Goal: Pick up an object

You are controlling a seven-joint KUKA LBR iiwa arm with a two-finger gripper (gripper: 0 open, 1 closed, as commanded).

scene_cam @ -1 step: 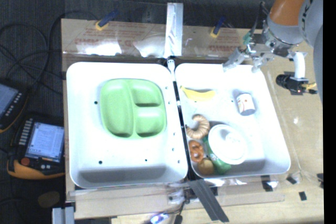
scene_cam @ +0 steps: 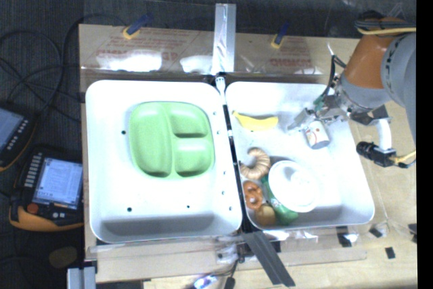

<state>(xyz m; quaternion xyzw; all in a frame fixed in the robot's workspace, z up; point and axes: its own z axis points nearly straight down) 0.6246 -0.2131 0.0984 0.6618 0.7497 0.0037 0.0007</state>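
two white bins (scene_cam: 101,213), one green tray (scene_cam: 170,139), one banana (scene_cam: 257,121)

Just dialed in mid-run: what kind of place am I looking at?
Likely a robotics lab grasping bench: two white bins clamped side by side, toy food like a banana, and a teach pendant with loose cables on dark carpet.

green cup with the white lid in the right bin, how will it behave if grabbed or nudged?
The green cup lies on its side, so it may roll when nudged. Its smooth, round white lid probably slips between fingers. Wedged against the pretzel, it may drag that along.
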